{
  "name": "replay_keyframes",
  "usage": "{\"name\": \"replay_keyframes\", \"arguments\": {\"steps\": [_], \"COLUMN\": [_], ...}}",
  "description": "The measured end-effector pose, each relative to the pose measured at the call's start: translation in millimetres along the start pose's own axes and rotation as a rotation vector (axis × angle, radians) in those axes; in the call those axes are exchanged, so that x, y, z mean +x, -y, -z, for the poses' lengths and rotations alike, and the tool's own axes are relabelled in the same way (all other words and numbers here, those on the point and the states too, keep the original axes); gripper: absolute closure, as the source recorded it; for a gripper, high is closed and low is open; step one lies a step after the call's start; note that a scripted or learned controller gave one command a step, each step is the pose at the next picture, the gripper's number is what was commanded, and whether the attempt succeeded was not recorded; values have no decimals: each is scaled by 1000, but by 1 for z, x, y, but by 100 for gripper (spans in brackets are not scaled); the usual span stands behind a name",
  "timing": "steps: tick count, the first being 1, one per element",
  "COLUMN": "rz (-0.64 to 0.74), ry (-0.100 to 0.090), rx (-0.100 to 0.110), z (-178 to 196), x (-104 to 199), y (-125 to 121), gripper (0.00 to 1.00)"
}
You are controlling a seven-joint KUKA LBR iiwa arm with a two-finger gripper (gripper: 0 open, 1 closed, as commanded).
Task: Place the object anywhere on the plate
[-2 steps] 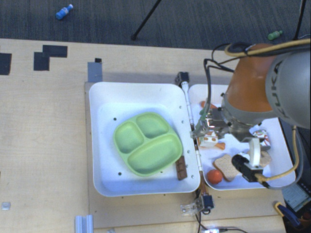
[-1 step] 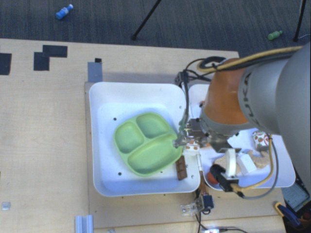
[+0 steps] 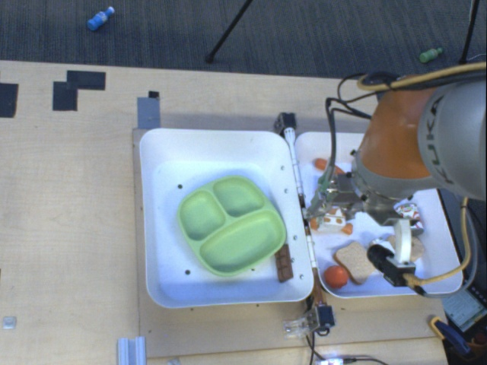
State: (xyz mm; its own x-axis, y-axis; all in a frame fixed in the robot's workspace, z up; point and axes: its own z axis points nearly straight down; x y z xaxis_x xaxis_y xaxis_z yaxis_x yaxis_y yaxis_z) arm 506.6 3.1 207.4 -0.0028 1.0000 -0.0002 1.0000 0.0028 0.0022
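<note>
Gripper (image 3: 329, 204) sits low at the right bin's (image 3: 449, 280) nine o'clock edge, reaching for food; its grip cannot be judged. Green plate (image 3: 232, 225) awaits delivery.

We see a blue bottle (image 3: 100, 18) on the dark carpet (image 3: 228, 14) at upper left, and a green thing (image 3: 430, 54) at upper right. A black rod (image 3: 240, 17) slants across the carpet. Black tape patches (image 3: 76, 88) mark the bench (image 3: 68, 226) at left. A clamp (image 3: 286, 122) sits between the bins' top edges.
</note>
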Motion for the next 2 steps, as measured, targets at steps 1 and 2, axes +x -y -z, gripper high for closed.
{"name": "replay_keyframes", "arguments": {"steps": [1, 2], "rz": [1, -1], "ry": [-1, 1], "rx": [0, 1], "z": [0, -23], "x": [1, -58], "y": [0, -40], "gripper": [0, 0]}}
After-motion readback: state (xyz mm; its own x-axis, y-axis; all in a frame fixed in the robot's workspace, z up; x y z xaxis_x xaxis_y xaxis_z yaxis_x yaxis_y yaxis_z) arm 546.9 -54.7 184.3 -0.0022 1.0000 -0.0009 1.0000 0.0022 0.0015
